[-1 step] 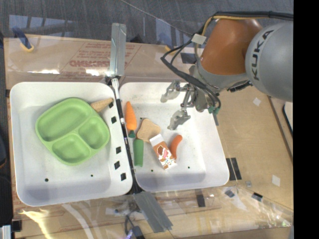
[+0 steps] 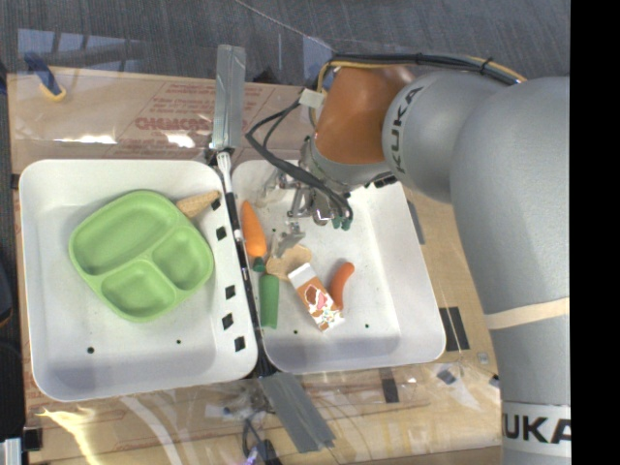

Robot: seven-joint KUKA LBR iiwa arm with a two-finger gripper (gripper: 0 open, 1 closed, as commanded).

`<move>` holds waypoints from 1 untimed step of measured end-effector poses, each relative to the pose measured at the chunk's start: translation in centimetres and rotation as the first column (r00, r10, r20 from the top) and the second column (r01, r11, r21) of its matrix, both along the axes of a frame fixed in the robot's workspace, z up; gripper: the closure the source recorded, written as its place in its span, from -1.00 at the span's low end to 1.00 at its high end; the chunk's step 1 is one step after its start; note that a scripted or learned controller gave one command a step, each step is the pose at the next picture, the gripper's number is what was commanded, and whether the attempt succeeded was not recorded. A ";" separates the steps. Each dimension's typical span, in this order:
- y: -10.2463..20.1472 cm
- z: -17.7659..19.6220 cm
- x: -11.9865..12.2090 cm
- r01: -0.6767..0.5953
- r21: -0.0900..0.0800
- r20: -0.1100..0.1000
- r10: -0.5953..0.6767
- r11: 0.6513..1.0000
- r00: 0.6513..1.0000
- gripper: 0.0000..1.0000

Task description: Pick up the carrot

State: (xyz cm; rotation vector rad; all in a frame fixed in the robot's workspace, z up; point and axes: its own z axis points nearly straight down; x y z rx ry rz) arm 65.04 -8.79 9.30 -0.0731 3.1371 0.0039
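**Gripper parked over the right bin, carrot sitting by the left wall**

While the gripper [image 2: 308,211] hangs low over the far part of the right bin [image 2: 407,332], I honestly can't tell how its fingers are set, since the wrist and the black cables crowd that spot. Nothing I can see sits between them. The arm [image 2: 484,143] comes in from the right, its orange band just above the wrist.

Just left of the gripper lies the carrot [image 2: 253,231], pointing far-to-near along the bin's left wall, close to the divider between the two bins. Near of it, in line, is a green vegetable-looking piece [image 2: 268,301]. A tan wedge [image 2: 289,261] rests just near of the gripper, touching a small white and red carton [image 2: 318,301], and an orange-red sausage shape [image 2: 341,282] lies beside that on its right.

Over in the left bin [image 2: 58,356] there's a green divided plate [image 2: 141,253], with a beige cone-like piece [image 2: 200,203] at its far right edge.
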 end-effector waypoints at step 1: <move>0.0 1.3 0.2 -0.006 -0.003 0.004 0.006 1.000 1.000 1.00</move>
